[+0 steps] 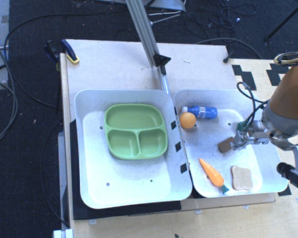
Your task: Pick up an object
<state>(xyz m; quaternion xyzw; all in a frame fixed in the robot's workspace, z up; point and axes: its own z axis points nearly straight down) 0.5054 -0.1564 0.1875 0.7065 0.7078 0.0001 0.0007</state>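
I observe the arm (288, 108) entering from the right, its pincer (227, 145) low over the right bin (268, 182), roughly mid-bin. I cannot tell from this view how the pincer is set; the dark tip is too small and blurred to judge, and I see no object in it.

Objects in the right bin, as I find them:
- an orange ball (187, 120) near the bin's left wall, toward the far side;
- a blue and white bottle (201, 113) lying on its side, just beside the ball on its right;
- a toy carrot (212, 173) lying at a slant toward the near edge, green end nearest me;
- a tan slice of bread (242, 178) lying flat, near the carrot on its right.

All four rest on the bin floor, apart from the pincer.

The left bin (94, 182) holds a green divided plate (136, 131) lying flat, three compartments showing. Both bins sit on the counter (114, 63).
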